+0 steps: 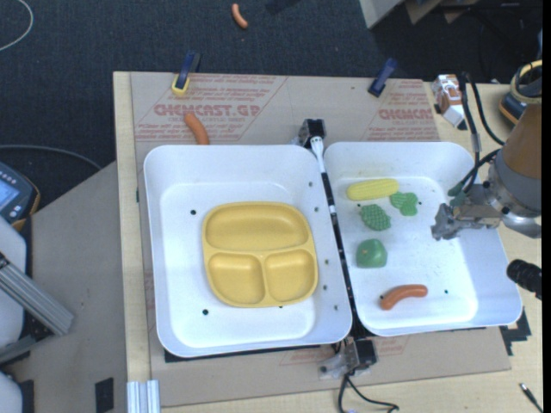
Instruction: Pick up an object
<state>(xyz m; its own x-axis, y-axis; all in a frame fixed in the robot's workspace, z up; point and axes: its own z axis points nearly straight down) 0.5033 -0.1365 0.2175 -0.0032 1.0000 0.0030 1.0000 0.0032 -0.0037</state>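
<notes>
A: Where are the objects?

B: All in the right bin. Corn lies near the back, long axis across the bin. Just right of it and slightly nearer, a green broccoli piece. A second, darker green piece sits just below the corn. A green pepper is nearer still, apart from both. An orange sausage lies toward the front wall, roughly across the bin.

A: Gripper?

B: Gripper is over the right bin's right half, level with the broccoli and well right of it. Nothing visible between the fingers. Can't tell how far apart they are; they blur into a dark grey lump. Arm comes in from the right, orange band above the wrist.

A: Any contact with an object?

B: No. Bare white floor between the gripper and the nearest piece.

A: Left bin?

B: Left bin holds a yellow tray with three compartments, one long at the back, two smaller in front. Another sausage lies on the board behind the left bin, outside it. A third one is on the dark floor further back.
</notes>
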